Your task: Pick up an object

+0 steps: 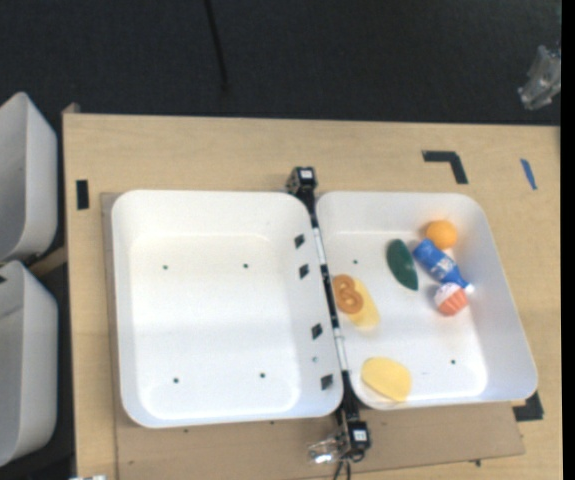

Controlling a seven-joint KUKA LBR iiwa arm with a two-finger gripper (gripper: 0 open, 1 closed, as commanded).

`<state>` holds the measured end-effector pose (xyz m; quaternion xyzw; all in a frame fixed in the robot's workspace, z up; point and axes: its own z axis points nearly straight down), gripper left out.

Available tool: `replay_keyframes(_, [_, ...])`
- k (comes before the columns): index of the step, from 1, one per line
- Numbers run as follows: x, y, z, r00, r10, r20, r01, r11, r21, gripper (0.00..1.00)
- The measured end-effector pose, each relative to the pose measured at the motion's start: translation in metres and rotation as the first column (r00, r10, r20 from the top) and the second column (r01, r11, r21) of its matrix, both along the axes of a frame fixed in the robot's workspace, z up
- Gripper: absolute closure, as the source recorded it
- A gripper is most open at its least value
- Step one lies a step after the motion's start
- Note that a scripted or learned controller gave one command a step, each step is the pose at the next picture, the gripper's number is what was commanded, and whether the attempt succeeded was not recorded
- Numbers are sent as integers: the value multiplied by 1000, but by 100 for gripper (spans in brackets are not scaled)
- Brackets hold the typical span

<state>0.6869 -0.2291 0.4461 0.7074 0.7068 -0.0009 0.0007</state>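
Six small things lie loose in the right bin (437, 353), spaced so each can be grabbed alone: the yellow lump (385, 378) farthest from the tool (540, 76), the orange ball (441, 233) closest. We cannot tell whether the tool, a blur beyond the counter (217, 153), is spread.

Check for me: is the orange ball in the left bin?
No, the orange ball lies in the right bin, near its far corner.
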Motion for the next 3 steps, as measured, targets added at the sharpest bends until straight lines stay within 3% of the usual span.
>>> replay_keyframes(1, [2,1,38,1000,5,5,-5,1000,-2,100])
replay_keyframes(2, [2,6,15,1000,4,1,-4,1000,0,100])
replay_keyframes(3, [2,0,28,1000,0,4,0,1000,-2,100])
